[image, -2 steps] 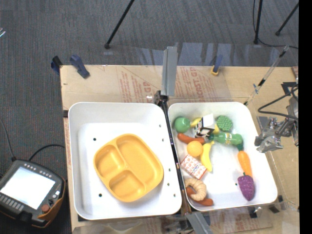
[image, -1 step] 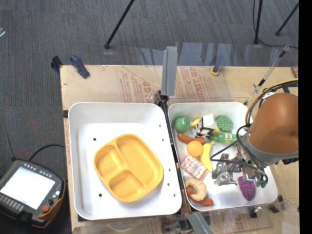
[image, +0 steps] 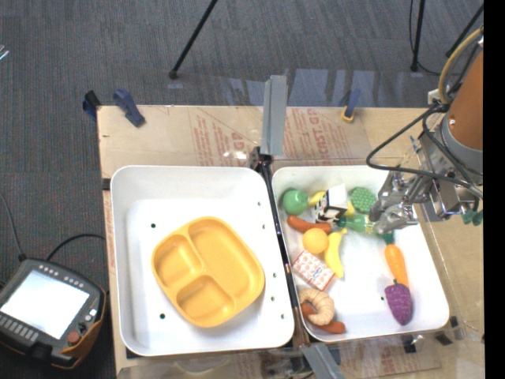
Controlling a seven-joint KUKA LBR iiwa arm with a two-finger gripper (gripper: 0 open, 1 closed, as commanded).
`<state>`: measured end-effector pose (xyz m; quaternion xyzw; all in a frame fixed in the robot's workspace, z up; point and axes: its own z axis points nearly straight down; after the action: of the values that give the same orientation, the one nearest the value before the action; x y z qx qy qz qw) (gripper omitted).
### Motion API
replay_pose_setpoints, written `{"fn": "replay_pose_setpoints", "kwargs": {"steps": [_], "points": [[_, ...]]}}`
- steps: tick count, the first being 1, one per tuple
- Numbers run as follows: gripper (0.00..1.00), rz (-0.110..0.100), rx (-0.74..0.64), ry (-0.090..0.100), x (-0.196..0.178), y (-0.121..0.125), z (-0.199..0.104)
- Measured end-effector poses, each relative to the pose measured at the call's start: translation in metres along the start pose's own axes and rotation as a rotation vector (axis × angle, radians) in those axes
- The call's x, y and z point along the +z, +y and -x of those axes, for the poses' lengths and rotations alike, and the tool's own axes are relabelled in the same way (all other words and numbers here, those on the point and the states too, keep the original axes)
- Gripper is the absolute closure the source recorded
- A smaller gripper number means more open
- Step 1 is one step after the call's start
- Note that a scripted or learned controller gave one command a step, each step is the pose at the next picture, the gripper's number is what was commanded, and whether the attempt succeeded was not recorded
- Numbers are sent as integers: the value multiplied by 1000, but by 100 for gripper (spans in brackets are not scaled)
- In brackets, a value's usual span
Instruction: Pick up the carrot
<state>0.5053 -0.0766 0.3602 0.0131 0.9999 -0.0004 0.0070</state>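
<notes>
Dark grey carpet, tripod legs

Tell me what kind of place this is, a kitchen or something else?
Probably a robotics lab or test bench, not a kitchen. Two white bins sit on a cardboard-covered bench, the food looks like plastic toys, a robot arm reaches in, and a handheld controller lies on the carpet.
</notes>
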Motion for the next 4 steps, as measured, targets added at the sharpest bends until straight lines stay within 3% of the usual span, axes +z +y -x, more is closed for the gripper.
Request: {"fn": "replay_pose_setpoints", "kwargs": {"steps": [1,2,3,4], "points": [[100,6,-378,17,81,-40,-29],[100,10,-693,14,103,35,28],[0,9,-690,13,103,34,29],[0,13,-841,19,177,33,30]]}}
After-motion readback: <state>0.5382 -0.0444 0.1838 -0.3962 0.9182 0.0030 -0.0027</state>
